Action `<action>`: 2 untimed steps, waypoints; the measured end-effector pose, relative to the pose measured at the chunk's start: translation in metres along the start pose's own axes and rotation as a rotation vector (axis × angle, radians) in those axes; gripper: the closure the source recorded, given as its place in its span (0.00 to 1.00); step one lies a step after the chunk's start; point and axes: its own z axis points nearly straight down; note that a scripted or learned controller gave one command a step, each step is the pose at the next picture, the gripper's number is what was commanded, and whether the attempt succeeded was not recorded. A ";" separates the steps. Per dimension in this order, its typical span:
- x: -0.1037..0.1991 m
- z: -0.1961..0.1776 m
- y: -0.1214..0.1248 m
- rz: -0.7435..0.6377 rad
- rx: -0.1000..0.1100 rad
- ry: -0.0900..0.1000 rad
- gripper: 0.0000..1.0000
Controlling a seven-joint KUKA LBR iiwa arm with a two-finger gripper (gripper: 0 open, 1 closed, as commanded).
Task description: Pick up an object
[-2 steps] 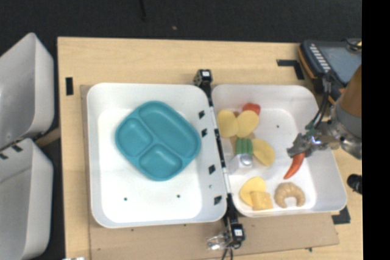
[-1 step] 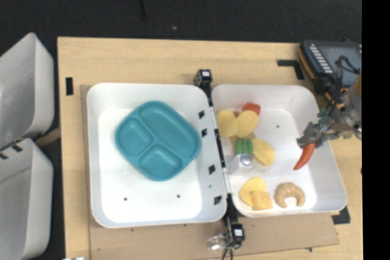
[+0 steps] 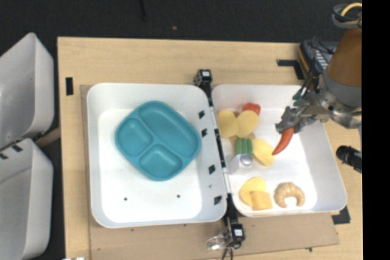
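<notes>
Item: red chili pepper (image 3: pixel 283 142), right of centre | likely light, smooth, tapered plastic; grip mid-body | gripper (image 3: pixel 289 125): clenched on its upper end, above right bin (image 3: pixel 323 192).

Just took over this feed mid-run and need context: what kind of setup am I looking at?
Likely a lab bench for robot picking trials, not a kitchen: two white bins on a wooden board, toy food such as a croissant in the right bin, a blue divided tray in the left.
</notes>
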 end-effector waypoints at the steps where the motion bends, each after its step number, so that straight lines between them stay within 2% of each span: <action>1: 0.039 0.008 0.021 0.002 0.002 -0.001 1.00; 2: 0.085 0.005 0.039 0.001 0.001 0.000 1.00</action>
